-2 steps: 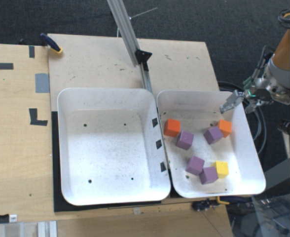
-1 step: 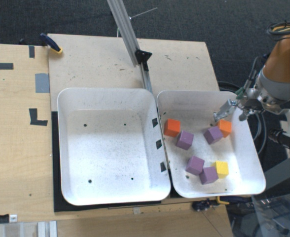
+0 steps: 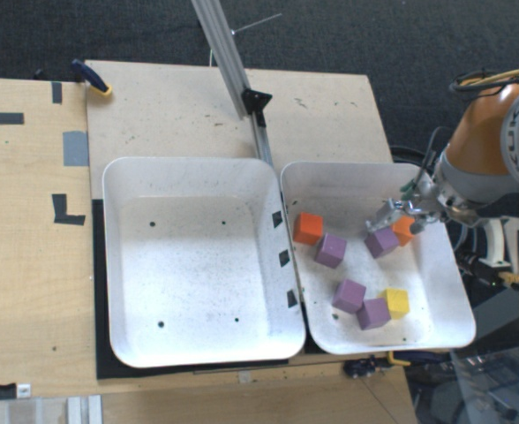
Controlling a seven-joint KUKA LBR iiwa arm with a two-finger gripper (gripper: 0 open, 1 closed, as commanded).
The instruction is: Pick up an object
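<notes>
Right bin [image 3: 436,316]: purple, orange, yellow blocks [image 3: 397,302].

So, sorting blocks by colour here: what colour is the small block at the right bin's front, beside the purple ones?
Yellow, seen in the camera view.

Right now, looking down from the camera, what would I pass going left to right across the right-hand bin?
Orange cube → purple cube → purple cube → purple cube → yellow cube. I left out the purple and orange cubes under the tool, since they overlap the others in the order.
</notes>
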